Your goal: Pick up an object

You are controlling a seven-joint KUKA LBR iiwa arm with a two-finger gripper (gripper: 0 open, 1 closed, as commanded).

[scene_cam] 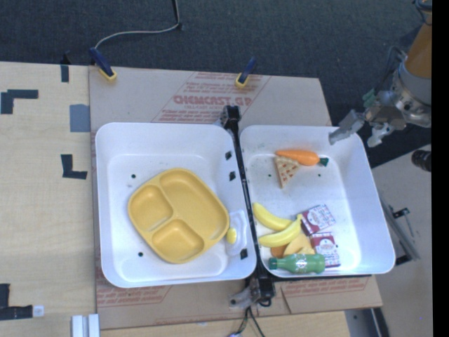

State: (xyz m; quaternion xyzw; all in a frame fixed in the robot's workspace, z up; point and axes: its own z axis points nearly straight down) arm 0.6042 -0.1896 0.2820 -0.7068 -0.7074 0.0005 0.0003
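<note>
My gripper [353, 136] hangs above the right bin's far right corner, its two fingers spread open with nothing between them. In the right bin [365, 209] an orange carrot [298, 157] lies at the back, with a tan pizza-like wedge [284, 170] touching its near side. Toward the front lie two yellow bananas [272, 220], two red-and-white cartons [319, 217], an orange piece [297, 246] and a green bottle [298, 263] on its side. The carrot is the object closest to the gripper, to its left and lower.
The left bin [112, 160] holds a yellow divided plate [179, 213] and a small yellow item [231, 236] by the inner wall. A black divider clip [231, 114] sits between the bins. Both bins rest on a cardboard sheet [203, 93] held by yellow clamps.
</note>
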